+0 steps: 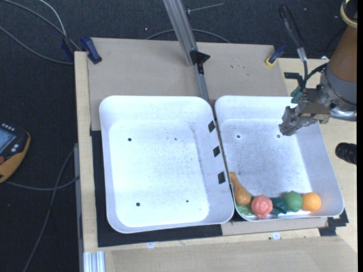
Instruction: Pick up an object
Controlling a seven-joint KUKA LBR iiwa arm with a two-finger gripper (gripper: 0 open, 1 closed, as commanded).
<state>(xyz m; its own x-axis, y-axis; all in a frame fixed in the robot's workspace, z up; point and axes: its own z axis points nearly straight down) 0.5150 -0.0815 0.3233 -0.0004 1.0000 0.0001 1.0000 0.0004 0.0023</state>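
Observation:
Along the right bin's front edge lie several small toys: an orange carrot-like piece, a pink ball, a green ball, a teal piece between those two and an orange ball. My gripper hangs over the right bin's far right part, well behind the toys. Nothing shows between its fingers.
The left bin stands beside the right one, with black clips along the shared rim. A metal pole rises at the back. Blue clamps hold the board's far corners. A handheld device lies at the left.

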